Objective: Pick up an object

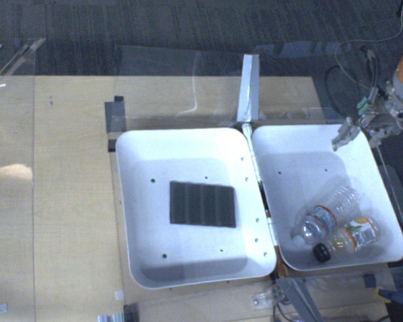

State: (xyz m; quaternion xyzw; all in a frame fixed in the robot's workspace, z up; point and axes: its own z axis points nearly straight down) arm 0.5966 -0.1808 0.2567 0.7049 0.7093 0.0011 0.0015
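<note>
Two bottles lie in the right bin (289,159) near its front right corner. One is a clear crumpled water bottle (325,214) with a blue label. The other is a yellow juice bottle (347,237) with a black cap, touching the first one's front side. A black ridged rectangular pad (202,204) lies flat in the middle of the left bin (141,160). My gripper (356,135) hangs over the right bin's back right corner, well behind the bottles. Its fingers are spread open with nothing between them.
A grey metal bar (248,87) stands at the back where the two bins meet. Cables (348,68) trail behind the right bin near the arm. The wooden bench (55,198) stretches out to the left of the bins.
</note>
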